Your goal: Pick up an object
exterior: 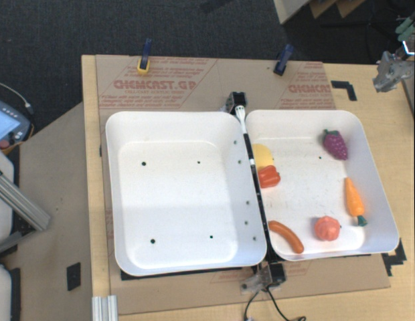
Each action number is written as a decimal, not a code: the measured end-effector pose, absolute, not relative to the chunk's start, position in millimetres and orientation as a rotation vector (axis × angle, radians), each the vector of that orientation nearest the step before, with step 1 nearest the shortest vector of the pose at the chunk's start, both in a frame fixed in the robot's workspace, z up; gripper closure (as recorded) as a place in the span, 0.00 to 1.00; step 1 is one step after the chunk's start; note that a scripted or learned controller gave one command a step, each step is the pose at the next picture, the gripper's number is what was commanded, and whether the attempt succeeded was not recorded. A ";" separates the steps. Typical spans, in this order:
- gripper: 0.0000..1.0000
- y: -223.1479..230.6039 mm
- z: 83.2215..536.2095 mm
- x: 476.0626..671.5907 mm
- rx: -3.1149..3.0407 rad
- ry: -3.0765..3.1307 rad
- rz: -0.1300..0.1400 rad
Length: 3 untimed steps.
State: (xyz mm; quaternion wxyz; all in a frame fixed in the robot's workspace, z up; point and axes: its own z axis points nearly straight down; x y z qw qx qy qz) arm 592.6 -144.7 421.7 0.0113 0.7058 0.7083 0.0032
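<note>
Candidate objects all lie in the right bin (368, 146). Toy grape bunch (335, 144), purple, near the bin's far right corner. Toy carrot (354, 200), orange with a green tip, lies lengthwise just beside the right wall. Pink-red round fruit, likely a strawberry or peach (327, 228), near the near right corner, close to the carrot's tip but apart from it. Toy sausage (286, 236), orange-red, lies at a slant near the near left corner. Yellow item (262, 155) and red pepper-like piece (268, 176) sit together against the left wall, touching or nearly so; both crowd the divider where the two bins meet.

Judgement: the grapes, the round fruit and the sausage have open floor around them and look the easier picks. The pair at the wall leaves little finger room on the wall side. The carrot is similarly hemmed by the right wall.

Left bin (127, 179) has four small dark holes in its floor. Both bins rest on a brown cardboard sheet (194, 79), clamped at the bench's far edge by a yellow clamp (144, 60) and a blue clamp (284, 59), presumably to keep the sheet from shifting.

End effector (395, 69) sits at the far right of the bench, well apart from the bins. Its state: cannot tell. No pick begun.
</note>
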 end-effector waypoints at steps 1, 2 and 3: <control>1.00 -144.7 432.3 593.3 2.197 2.207 0.012; 1.00 -144.7 443.2 594.1 2.193 2.204 0.014; 1.00 -144.6 454.0 594.8 2.188 2.201 0.016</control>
